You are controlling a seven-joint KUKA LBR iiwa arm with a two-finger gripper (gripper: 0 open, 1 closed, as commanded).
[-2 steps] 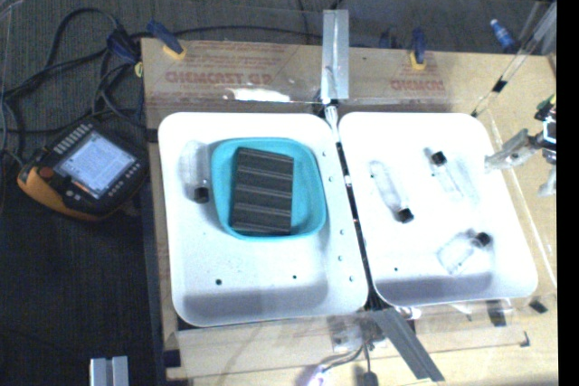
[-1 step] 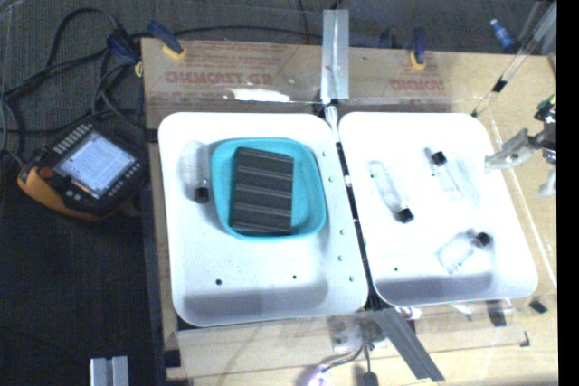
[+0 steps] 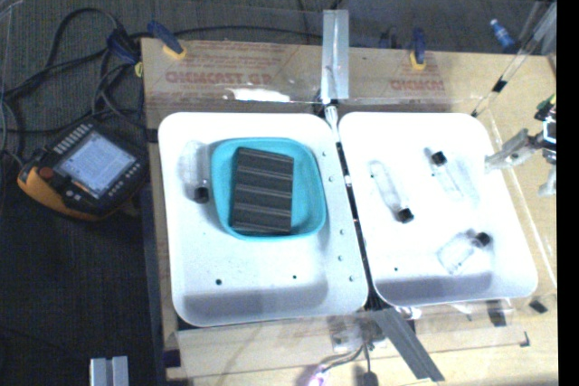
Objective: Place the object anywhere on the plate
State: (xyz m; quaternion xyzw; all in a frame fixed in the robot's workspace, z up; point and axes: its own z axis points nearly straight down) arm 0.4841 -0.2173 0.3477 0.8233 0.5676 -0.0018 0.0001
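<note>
A teal plate (image 3: 312, 194) lies in the left bin (image 3: 253, 289). A dark grey ridged block (image 3: 262, 190) rests flat on the plate, near its middle. A clear vial with a black cap (image 3: 193, 172) lies in the same bin, just left of the plate. My gripper (image 3: 525, 147) sits at the far right edge of the view, over the right rim of the right bin (image 3: 443, 285), far from the plate. Nothing is visibly held in it.
Three clear vials with black caps lie in the right bin: one at centre left (image 3: 391, 192), one at the back (image 3: 448, 172), one at the front right (image 3: 461, 250). A metal divider post (image 3: 336, 50) stands behind the bins.
</note>
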